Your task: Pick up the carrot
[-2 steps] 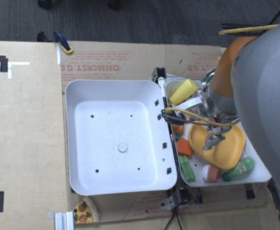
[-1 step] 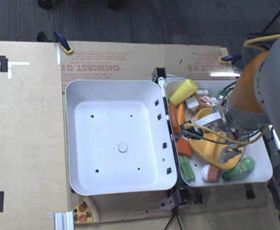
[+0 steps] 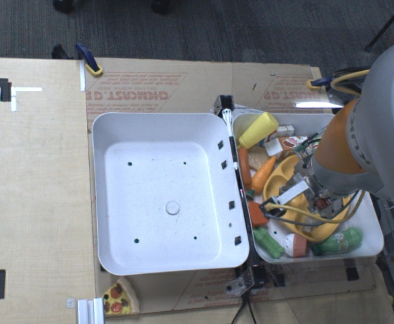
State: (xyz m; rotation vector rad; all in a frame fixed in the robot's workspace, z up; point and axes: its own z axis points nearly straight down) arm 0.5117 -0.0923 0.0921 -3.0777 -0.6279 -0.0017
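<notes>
The carrot (image 3: 264,171) is a slim orange piece lying at a slant in the right bin (image 3: 369,243), near that bin's left wall among other toy foods. My gripper (image 3: 303,197) hangs low over the middle of the same bin, just right of the carrot and above a yellow bowl-like piece (image 3: 280,175). The grey arm and its orange band cover the bin's right half. Nothing can be seen held.
A yellow cylinder (image 3: 258,129) lies at the right bin's back. Green pieces (image 3: 339,240) (image 3: 268,244) and a red-white piece (image 3: 295,246) crowd its front. The left bin (image 3: 104,181) has a small white disc (image 3: 173,208) on its floor. A toy pizza slice (image 3: 118,299) lies on the bench.
</notes>
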